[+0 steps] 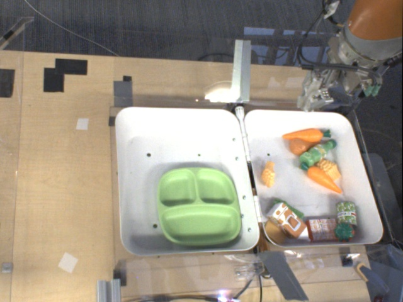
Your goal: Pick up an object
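The right bin holds several toy foods: an orange carrot at the back, a green vegetable beside it, a second carrot piece, a small yellow corn piece, a small carton, a red packet and a green can along the front. My gripper hangs above the bench just behind the right bin's back rim, apart from all the objects. Nothing shows between its fingers.
In the left bin lies a green divided plate at the front right. A metal post stands behind the seam between the bins. The arm's orange band is at the top right.
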`<state>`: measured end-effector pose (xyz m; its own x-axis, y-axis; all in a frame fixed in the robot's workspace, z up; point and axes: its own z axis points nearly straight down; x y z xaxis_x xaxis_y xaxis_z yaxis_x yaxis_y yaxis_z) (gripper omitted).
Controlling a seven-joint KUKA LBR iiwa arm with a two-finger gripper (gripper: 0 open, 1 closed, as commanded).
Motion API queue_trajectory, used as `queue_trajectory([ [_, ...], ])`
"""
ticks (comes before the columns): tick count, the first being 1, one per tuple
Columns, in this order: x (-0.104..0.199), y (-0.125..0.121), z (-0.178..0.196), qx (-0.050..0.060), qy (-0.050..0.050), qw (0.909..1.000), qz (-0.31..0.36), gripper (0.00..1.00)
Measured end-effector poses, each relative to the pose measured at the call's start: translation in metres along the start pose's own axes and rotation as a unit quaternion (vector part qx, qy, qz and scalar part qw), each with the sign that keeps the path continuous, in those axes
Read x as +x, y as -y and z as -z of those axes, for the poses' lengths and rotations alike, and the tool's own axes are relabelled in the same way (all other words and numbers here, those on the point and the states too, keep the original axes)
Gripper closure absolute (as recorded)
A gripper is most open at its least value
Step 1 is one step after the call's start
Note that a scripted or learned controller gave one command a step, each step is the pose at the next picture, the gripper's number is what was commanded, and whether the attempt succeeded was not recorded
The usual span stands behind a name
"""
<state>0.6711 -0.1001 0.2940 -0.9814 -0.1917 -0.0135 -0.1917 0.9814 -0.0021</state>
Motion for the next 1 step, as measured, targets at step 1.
queue_trajectory([
  [1,-0.0064,-0.0353,-0.0051,-0.001,-0.001,0.9993,-0.038,1.00],
])
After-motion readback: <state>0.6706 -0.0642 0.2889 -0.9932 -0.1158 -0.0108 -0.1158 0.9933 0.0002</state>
